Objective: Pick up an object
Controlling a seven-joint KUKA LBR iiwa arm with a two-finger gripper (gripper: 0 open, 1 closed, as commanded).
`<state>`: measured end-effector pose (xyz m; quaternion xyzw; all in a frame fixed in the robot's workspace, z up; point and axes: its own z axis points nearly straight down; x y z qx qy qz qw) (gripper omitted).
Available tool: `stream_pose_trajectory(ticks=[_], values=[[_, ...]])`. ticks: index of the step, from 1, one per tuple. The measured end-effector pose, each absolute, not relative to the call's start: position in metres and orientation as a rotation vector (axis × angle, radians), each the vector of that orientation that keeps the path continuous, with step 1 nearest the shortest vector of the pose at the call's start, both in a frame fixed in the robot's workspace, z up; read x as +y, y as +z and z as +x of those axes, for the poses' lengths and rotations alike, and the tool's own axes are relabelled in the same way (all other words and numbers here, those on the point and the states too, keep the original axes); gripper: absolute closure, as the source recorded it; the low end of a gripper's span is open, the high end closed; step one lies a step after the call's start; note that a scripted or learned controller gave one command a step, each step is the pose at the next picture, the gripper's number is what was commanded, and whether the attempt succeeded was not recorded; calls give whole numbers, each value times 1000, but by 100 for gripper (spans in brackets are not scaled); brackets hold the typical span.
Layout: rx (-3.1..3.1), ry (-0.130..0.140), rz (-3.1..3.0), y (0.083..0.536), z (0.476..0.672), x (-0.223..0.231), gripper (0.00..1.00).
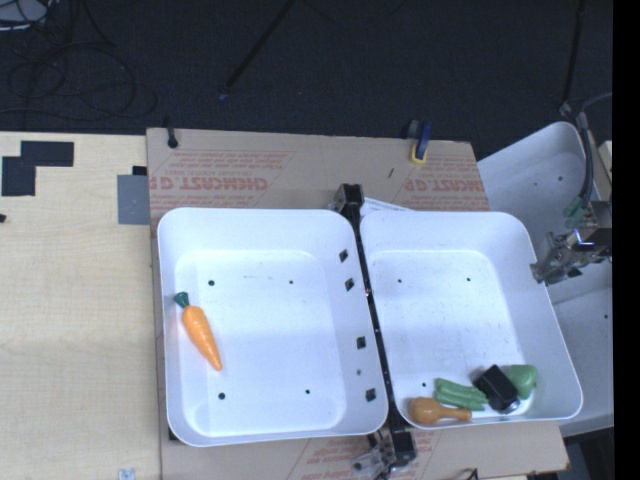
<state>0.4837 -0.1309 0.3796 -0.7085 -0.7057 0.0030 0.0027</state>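
4 items: carrot (201, 336) alone in left bin (260, 230); rest crowd right bin's (450, 230) near corner.

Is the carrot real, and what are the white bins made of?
The carrot looks like a toy, probably plastic: its orange is even and smooth, with a small, neat green top. The left bin and right bin look like moulded white plastic, going by their rounded corners and smooth walls with a soft sheen. From this far up, I can't be sure.
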Motion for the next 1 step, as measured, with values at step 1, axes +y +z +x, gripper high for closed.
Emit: stream_pose_trajectory(ticks=[1], values=[[-2225, -3, -2224, 443, 476, -134, 100]])
